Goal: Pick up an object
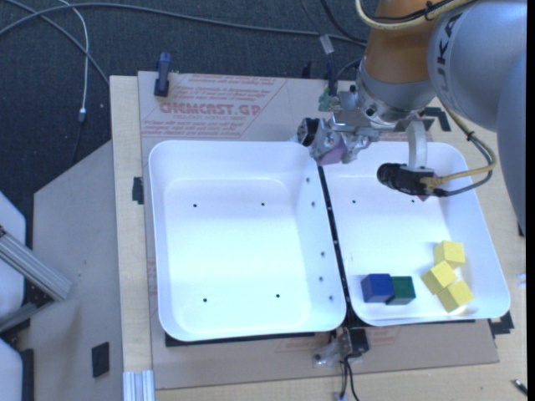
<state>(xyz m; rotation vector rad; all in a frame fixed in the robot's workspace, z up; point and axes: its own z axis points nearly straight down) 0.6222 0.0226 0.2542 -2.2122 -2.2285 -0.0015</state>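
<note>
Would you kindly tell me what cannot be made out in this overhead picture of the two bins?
- Hand: whether the purple object sits between its fingers is too small and cluttered to tell.
- Arm: cut off by the top and right edges.
- Green block: its left side is hidden by the blue block.
- Yellow blocks: clustered together; their count is unclear.

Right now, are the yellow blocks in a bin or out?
In: the yellow blocks sit inside the right bin, by its near right corner.

The gripper held a purple block above the right bin, over its far left corner.
</note>
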